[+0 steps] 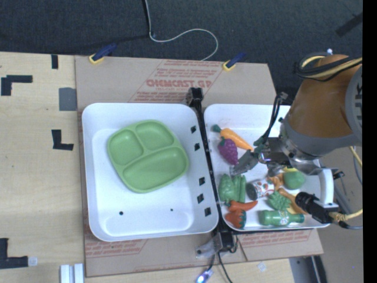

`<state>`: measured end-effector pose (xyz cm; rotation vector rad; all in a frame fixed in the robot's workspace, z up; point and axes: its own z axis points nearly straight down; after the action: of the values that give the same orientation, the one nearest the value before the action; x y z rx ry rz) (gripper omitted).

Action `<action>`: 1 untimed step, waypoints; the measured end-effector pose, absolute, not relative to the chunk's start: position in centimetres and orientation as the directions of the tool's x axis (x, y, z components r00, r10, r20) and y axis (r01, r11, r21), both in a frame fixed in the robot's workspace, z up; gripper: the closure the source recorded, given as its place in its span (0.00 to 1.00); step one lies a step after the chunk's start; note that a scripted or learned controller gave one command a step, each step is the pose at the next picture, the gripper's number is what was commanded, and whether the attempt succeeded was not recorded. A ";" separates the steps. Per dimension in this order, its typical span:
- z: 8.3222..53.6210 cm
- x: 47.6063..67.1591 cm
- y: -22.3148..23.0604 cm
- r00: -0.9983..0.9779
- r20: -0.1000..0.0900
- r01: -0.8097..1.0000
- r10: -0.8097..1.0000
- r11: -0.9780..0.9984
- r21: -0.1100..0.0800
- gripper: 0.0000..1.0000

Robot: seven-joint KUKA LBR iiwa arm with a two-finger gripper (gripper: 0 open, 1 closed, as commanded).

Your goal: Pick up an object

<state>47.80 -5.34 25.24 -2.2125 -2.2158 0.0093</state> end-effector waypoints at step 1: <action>26.3 48.3 -5.5 -0.003 0.000 1.000 1.000 0.003 -0.004 1.00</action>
<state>48.32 -5.48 26.28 -2.2163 -2.2225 0.0041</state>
